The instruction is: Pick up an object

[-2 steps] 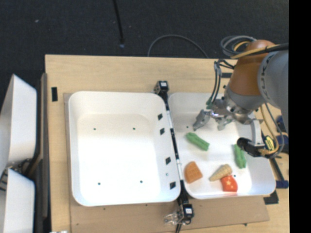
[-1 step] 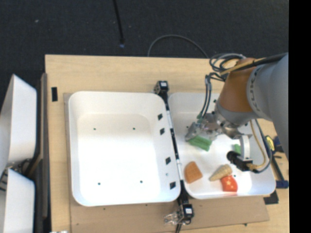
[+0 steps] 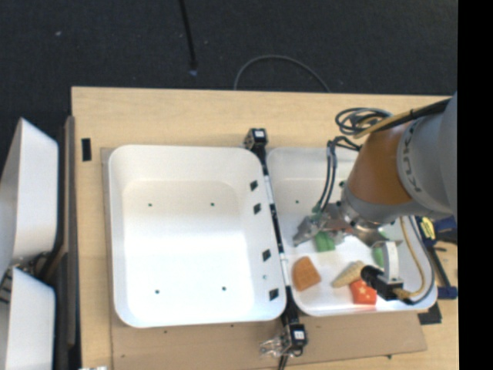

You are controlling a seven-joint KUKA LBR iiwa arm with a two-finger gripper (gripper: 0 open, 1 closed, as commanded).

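I had the gripper (image 3: pixel 312 230) low over the green block (image 3: pixel 324 242) in the right bin (image 3: pixel 296 168), its grip hidden from me, judging the next move a clean pinch and lift.

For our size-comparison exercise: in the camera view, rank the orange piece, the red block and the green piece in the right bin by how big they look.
1. Orange piece, largest.
2. Red block and green piece look alike; the arm partly hides the green one, so no ranking.
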